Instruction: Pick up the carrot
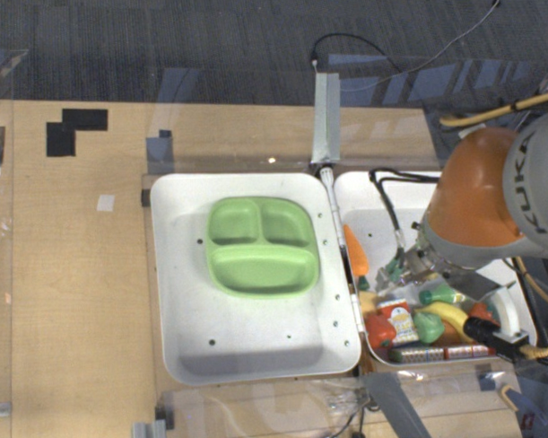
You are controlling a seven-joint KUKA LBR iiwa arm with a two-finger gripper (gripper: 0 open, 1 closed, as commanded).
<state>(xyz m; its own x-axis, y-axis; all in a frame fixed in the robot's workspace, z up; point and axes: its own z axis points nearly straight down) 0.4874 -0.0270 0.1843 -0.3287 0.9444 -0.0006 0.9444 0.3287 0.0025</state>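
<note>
The carrot [355,252] lies along the left wall of the right bin [381,194], just left of the claw [403,268], which hangs low over the bin's middle; whether it is open or closed I cannot tell. Right of the carrot is some bare floor, while toys [419,323] crowd the bin's lower part. The arm [480,197] comes in from the right of the frame, its orange band above the claw; the left bin [178,289] holds a green plate [260,245].
</note>
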